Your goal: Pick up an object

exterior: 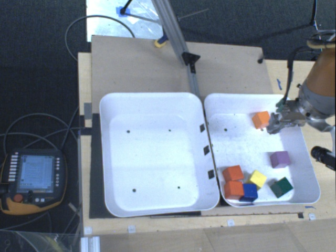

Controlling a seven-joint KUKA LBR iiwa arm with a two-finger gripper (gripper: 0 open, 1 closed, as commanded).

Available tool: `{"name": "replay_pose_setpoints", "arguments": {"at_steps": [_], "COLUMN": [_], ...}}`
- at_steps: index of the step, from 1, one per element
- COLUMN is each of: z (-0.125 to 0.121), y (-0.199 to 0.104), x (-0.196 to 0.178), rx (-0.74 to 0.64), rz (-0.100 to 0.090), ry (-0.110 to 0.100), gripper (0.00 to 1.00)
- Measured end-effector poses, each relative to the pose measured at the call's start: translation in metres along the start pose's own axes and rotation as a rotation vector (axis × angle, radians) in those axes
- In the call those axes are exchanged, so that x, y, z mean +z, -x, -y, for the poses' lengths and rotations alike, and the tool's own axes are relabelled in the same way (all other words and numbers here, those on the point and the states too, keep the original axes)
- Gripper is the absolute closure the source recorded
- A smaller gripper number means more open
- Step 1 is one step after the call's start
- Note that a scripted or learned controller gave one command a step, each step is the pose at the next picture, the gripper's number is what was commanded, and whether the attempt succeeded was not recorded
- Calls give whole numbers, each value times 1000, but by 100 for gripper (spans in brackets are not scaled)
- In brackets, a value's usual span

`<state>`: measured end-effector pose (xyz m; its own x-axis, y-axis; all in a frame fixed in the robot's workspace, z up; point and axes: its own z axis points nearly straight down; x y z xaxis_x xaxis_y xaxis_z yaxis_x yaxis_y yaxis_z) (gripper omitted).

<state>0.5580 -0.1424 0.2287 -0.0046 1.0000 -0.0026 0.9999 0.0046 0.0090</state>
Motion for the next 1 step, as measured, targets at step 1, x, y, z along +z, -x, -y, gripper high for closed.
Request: {"name": "replay_pose_setpoints", "arguments": {"at_steps": [1], "z": [-2], "y": [1], "x": [-54], "rx": [0], "rz": [0], "ry": [-1], "gripper": [100]}}
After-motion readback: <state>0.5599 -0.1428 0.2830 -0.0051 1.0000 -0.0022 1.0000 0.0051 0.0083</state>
